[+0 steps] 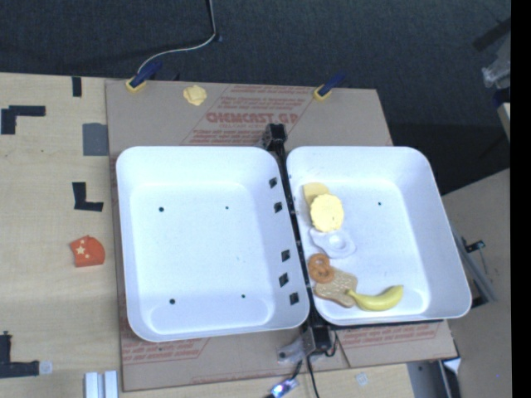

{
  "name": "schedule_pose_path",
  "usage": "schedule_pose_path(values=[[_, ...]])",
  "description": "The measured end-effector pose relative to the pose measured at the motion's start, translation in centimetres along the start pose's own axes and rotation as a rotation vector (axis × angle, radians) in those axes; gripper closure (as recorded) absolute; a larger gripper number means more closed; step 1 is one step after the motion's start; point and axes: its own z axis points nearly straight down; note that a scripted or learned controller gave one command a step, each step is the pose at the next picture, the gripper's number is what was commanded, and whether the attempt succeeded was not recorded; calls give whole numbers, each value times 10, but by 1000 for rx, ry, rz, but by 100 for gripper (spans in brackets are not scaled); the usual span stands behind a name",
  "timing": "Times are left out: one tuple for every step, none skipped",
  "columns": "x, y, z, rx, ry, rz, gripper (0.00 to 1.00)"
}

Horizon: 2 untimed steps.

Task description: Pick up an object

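Gripper: its state cannot be told; a curved yellow banana (380,298) lies in the right bin (398,230).

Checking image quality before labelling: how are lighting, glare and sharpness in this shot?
Camera view: even, soft light; the right bin reads bright white, nearly washing out the pale piece; faint shadows under the banana; overall slightly soft, small items lack fine detail.

Two white bins side by side on the surface (50,222). Left bin (199,309) beside right bin (415,222), which holds a yellow disc (327,213), white piece (333,243), orange ring (319,266), tan piece (335,287) and banana (380,298) along its left and near sides. Red block (87,251) and yellow lump (195,95) outside.
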Motion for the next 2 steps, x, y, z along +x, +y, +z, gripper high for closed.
schedule_pose_path(values=[[2, 1, 2, 2, 0, -2, 0], [2, 2, -9, 2, -1, -3, 100]])
